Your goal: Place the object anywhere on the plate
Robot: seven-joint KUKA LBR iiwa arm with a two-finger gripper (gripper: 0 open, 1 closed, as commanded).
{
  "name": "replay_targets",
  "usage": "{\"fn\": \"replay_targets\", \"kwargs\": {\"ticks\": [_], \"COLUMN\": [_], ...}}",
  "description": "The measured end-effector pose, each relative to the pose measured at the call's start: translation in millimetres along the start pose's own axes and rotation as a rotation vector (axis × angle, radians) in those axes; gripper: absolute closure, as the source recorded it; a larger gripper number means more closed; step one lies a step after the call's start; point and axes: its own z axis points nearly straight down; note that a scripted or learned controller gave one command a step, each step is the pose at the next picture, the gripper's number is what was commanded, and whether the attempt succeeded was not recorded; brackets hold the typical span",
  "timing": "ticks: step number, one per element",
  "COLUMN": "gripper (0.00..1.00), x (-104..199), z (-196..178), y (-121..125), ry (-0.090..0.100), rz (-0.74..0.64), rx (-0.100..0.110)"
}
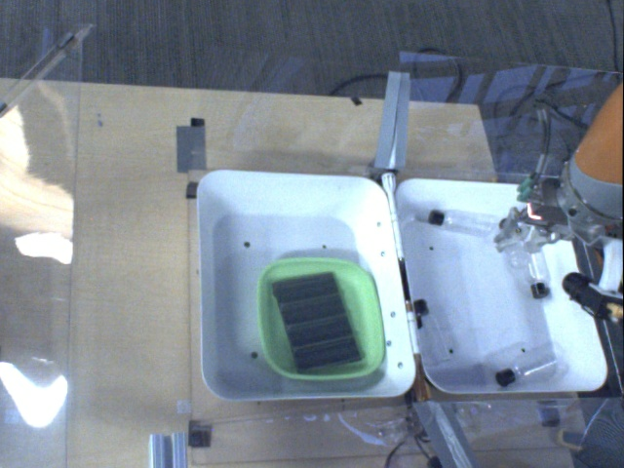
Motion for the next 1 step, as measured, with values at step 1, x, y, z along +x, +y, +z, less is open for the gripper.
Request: {"fn": "replay_targets", "kwargs": {"ticks": [1], "gripper": [1.0], "x": [71.1], "z": [35.4], "y": [-23.8], "ry": [0.0], "rz": [-0.126], "rx": [0.004]}}
